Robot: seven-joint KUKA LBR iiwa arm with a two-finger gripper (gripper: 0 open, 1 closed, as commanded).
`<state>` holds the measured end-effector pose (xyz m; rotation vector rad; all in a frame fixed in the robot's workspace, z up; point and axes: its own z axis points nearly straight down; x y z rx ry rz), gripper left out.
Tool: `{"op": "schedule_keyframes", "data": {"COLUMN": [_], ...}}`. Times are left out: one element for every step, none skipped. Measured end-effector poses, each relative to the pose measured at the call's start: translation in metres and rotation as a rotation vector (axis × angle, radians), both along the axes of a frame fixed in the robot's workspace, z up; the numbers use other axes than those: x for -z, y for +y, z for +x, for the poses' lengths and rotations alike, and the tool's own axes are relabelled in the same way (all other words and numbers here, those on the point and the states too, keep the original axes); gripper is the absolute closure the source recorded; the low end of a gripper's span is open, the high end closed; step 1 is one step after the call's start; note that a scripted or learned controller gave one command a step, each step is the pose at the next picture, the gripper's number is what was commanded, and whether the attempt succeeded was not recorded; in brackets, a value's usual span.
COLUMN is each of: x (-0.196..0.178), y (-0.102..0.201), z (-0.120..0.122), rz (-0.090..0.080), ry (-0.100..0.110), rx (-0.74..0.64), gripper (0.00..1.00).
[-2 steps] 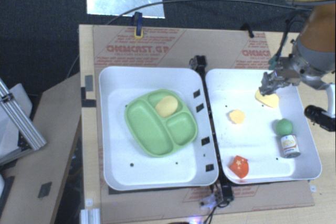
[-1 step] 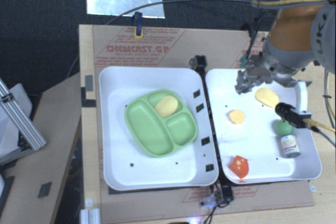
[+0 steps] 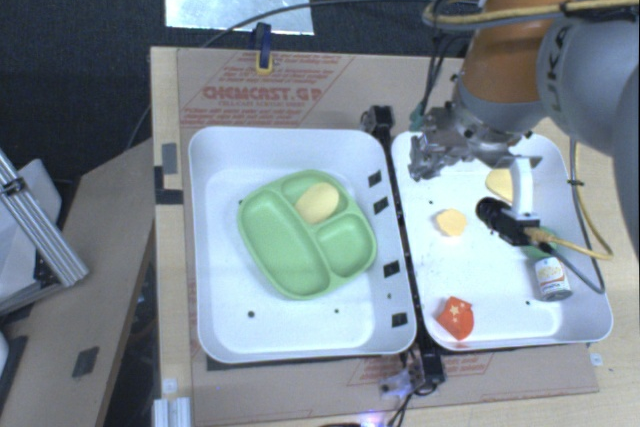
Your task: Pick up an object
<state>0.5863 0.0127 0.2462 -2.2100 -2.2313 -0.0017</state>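
Near the left-centre of the right bin [image 3: 490, 265] lies a small yellow chunk [image 3: 451, 222], flat on the white floor with bare space all round it. Take it as your target, because it is the closest thing to the gripper [image 3: 432, 157].

The gripper hovers over the bin's far left corner. From there the chunk sits toward the camera and a little toward the arm's side, near but clearly apart. You cannot tell from this slant whether the gripper is spread or pressed together, so make sure it is spread wider than the chunk before you descend.

Carry the gripper sideways until it stands squarely over the chunk, then come straight down. Close only when you are low against the floor; the piece looks short and may skid on the smooth plastic.

A pale yellow piece [image 3: 500, 182] lies just beyond the chunk to its right. A red toy [image 3: 457, 316] rests by the near rim and a small bottle [image 3: 551, 277] toward the near right corner. Across the dividing wall, the left bin [image 3: 220, 175] holds a green divided plate [image 3: 290, 260] with a yellow lump [image 3: 318, 202] in one compartment, well apart from the gripper.
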Motion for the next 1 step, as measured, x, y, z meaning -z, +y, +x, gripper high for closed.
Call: {"op": "schedule_keyframes", "data": {"x": [0.0029], "y": [0.0553], "z": [0.0112], "rz": [0.0], "ry": [-0.003], "rx": [0.0], "gripper": [1.0]}}
